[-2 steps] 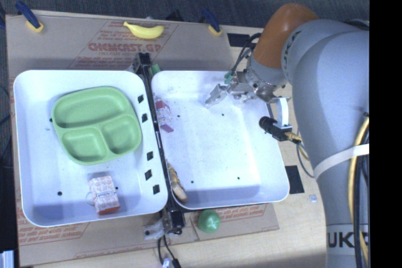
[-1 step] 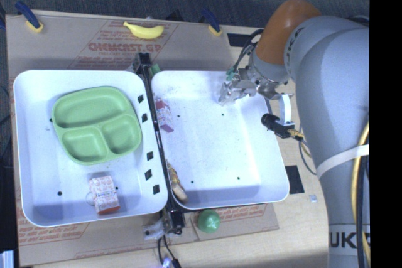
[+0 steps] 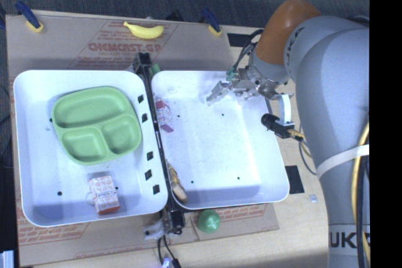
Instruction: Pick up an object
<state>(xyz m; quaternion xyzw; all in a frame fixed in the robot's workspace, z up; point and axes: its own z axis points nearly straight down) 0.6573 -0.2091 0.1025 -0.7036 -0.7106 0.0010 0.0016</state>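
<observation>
- The arm's pincer [image 3: 217,93] is hovering over the right shallow white plastic bin [image 3: 251,188]'s far side; whether spread, I cannot tell
- Nearest candidate, the small red-and-white crumpled packet [image 3: 163,113], is lying at that bin's left wall
- Advice: descending squarely over it, clear of the wall

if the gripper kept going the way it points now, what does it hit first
Likely the bare white floor of the right bin: the two-finger gripper points left and down over it, nothing beneath it, though depth is unclear.
</observation>
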